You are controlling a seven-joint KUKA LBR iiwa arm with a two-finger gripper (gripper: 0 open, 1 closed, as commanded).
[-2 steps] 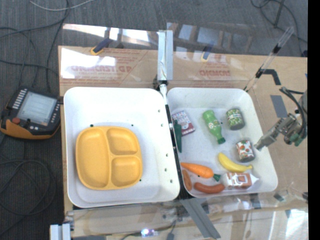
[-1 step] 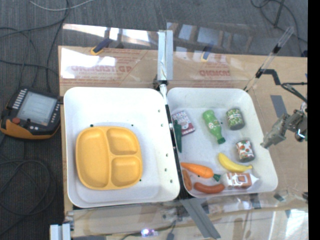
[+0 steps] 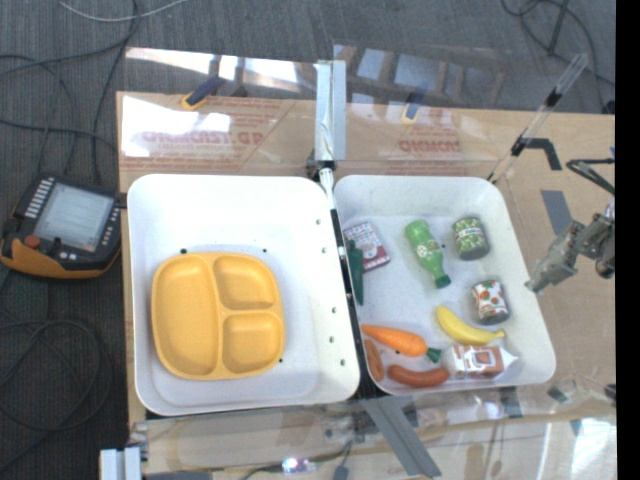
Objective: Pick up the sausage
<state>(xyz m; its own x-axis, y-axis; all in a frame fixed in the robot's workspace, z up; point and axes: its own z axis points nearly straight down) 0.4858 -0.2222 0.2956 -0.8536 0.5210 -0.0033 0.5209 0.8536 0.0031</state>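
On the floor to the left of the bench I see the teach pendant [image 3: 62, 230], parked out of the way. The left bin [image 3: 140, 268] carries a yellow divided plate [image 3: 217, 314] set toward its front left, likely waiting as a drop spot. Along the right bin's [image 3: 520, 258] left wall lie a small red-and-white packet [image 3: 366, 245] and a dark green item [image 3: 356, 274] I can't identify. The sausage [image 3: 417, 375] I'm after lies flat against that bin's front edge, just in front of the carrot [image 3: 395, 340] and with its right end close to a small carton [image 3: 479, 360]; I judge that crowding makes a clean pick awkward. Further back stand a green bottle [image 3: 427, 252] and two cans [image 3: 470, 238], with a banana [image 3: 466, 329] near the front right corner. The gripper [image 3: 552, 270] hangs outside the bin's right edge, well apart from the sausage, carrying nothing; I cannot tell how it is set.
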